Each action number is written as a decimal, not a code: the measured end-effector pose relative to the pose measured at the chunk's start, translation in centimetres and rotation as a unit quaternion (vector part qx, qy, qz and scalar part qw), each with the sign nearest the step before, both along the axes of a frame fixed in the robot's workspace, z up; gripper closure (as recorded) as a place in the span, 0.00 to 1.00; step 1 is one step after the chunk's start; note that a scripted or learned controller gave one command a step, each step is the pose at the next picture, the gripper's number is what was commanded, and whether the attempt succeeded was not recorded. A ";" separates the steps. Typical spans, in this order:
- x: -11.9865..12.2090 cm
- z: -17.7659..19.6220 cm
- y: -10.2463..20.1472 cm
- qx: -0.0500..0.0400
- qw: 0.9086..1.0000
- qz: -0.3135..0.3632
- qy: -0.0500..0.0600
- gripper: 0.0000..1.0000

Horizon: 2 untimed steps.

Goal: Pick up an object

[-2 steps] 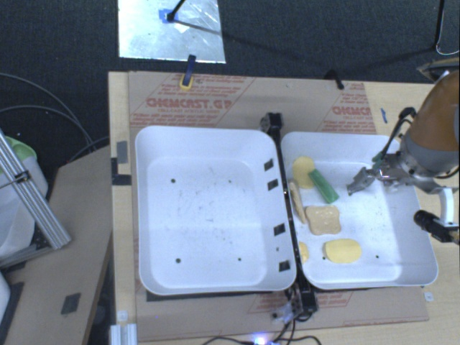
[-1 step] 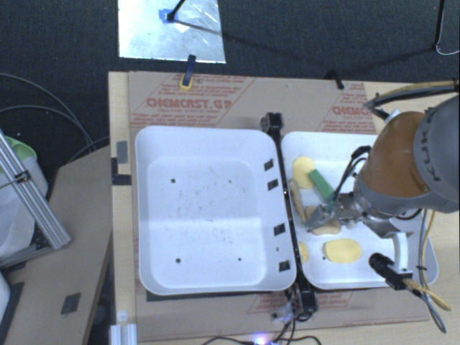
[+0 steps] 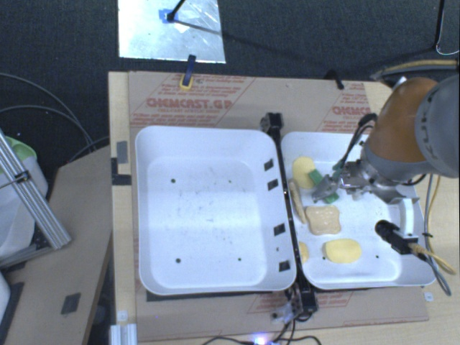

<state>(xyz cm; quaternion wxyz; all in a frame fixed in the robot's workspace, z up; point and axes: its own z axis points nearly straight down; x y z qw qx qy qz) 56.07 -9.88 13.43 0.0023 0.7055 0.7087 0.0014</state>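
Observation:
My gripper [image 3: 327, 190] hangs low in the right bin [image 3: 359, 146], near its left side. Right under it lies a small green piece [image 3: 321, 195], partly covered by the gripper. A yellow rounded object [image 3: 304, 169] lies just to the gripper's upper left. A pale beige lump [image 3: 323, 220] rests below the gripper. Further toward the front lies a yellow oval object [image 3: 342, 250]. I see nothing lifted off the bin floor.
A small yellow piece [image 3: 303, 251] and a thin tan strip [image 3: 295, 201] lie along the right bin's left wall. The left bin [image 3: 208, 207] stands beside it, with a black divider [image 3: 284, 192] between them. The arm's orange band [image 3: 399, 124] looms over the right bin's far right.

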 end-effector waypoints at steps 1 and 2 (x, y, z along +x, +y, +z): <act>2.2 8.1 5.8 0.001 1.000 0.002 -0.001 0.00; -7.7 4.9 2.2 0.001 1.000 -0.003 0.004 0.00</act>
